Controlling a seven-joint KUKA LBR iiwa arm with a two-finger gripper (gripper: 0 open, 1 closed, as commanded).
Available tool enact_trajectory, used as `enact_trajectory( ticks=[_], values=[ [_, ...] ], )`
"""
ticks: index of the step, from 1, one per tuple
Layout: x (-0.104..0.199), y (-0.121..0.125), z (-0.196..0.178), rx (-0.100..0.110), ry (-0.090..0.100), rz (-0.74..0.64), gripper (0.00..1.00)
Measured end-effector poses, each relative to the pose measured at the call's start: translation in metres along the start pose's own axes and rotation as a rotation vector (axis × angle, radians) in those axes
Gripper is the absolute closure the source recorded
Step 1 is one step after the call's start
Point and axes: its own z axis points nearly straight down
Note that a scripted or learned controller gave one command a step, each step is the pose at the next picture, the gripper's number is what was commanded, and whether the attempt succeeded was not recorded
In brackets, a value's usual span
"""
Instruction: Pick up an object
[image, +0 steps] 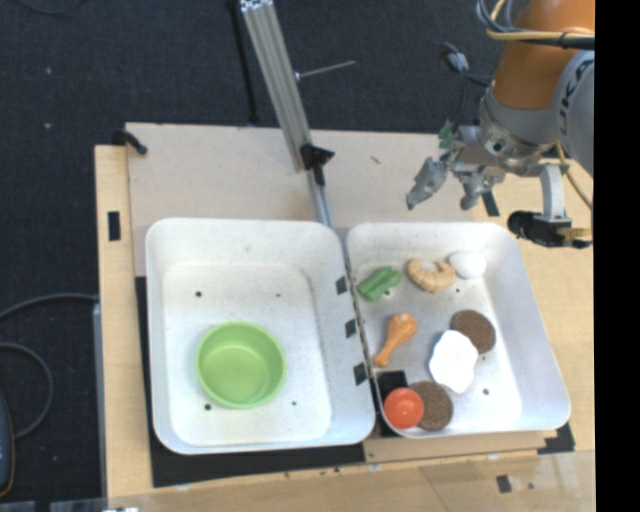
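Observation:
My gripper (447, 190) hangs above the back rim of the right bin (530, 300), fingers (424, 186) spread open with nothing between them. Below it in that bin lie a green piece (378, 283), a tan lumpy piece (430, 275) and a small white ball (466, 264). Further forward are an orange drumstick (395, 338), a brown disc (473, 330), a white lump (453, 361), a second brown disc (435, 406) and a red ball (404, 407). A green bowl (240, 365) sits in the left bin (170, 260).
A slanted metal pole (285, 90) comes down to the divide between the bins, left of the gripper. A black cable fitting (540, 228) sticks out by the right bin's back right corner. Bare board (220, 170) lies behind the left bin.

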Motion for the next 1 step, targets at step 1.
enact_trajectory(
  ticks=[1],
  values=[
    [-0.0004,-0.0001,-0.0001,0.000,-0.001,0.000,0.00]
  ],
)
